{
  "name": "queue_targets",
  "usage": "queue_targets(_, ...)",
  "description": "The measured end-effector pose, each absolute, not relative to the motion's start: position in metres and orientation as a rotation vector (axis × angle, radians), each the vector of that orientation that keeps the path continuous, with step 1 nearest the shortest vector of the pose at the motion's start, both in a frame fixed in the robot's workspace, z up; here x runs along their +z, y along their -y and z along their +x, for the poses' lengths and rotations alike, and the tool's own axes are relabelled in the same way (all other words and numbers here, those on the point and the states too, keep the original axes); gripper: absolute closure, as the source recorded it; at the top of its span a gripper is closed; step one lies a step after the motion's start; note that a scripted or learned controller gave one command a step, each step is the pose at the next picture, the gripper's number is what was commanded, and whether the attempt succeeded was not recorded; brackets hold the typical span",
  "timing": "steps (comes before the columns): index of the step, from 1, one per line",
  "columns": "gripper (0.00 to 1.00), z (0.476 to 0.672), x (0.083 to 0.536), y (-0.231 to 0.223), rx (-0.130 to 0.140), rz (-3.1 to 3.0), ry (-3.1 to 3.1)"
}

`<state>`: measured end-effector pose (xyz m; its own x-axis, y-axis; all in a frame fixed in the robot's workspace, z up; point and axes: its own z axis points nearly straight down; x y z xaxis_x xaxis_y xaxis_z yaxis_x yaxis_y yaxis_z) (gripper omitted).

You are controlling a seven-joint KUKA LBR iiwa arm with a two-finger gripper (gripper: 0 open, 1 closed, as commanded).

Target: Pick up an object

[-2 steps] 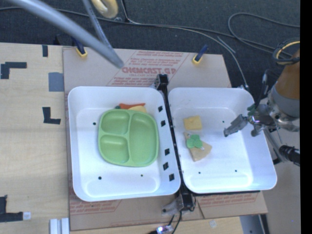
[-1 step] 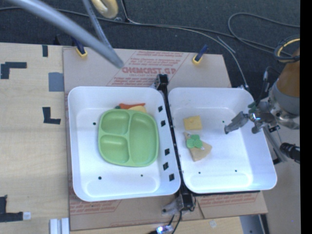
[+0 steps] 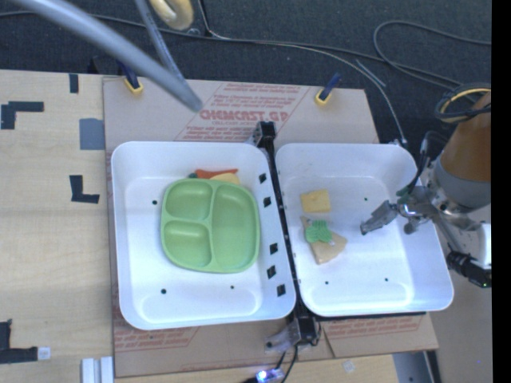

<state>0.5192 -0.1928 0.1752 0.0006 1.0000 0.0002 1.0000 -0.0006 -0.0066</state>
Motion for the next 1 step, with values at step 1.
queue_targets(1,0.0,0.5123,0.1137,0.1862,0.007,-2.216,2.217)
